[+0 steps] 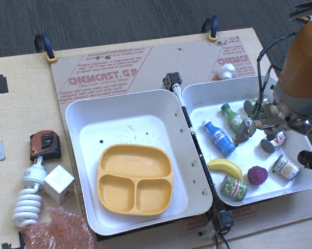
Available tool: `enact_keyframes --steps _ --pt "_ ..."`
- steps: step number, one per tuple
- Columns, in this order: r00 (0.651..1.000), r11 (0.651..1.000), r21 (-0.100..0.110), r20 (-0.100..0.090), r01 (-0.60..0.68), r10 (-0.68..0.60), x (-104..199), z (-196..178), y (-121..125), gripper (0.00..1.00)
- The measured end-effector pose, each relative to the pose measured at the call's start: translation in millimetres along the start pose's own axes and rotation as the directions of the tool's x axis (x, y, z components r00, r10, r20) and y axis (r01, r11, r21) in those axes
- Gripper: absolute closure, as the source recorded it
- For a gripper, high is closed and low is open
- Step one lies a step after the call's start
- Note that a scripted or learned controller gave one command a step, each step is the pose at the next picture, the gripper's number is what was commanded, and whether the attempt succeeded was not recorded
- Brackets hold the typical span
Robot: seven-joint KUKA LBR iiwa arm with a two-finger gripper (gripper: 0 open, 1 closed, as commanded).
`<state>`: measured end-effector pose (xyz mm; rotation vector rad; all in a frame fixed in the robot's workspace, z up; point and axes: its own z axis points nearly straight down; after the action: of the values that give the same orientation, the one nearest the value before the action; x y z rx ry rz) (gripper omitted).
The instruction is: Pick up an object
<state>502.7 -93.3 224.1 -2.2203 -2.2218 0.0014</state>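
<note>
End effector (257,117) sits low over the right bin (198,95), near its far right side; you cannot tell how far it is open or whether it grips anything. Just to its left you see the green bottle (233,118), touching or nearly so. Farther left lies the blue bottle (219,137). Below it: banana (226,168), green can (233,188), purple ball (257,175). Well to the left, the other bin holds 1 yellow divided tray (134,179).
</note>
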Motion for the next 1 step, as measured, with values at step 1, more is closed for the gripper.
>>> enact_keyframes --steps 1 --pt "1.0 1.0 -0.001 0.0 -0.002 0.002 -10.7 131.7 38.0 0.0"
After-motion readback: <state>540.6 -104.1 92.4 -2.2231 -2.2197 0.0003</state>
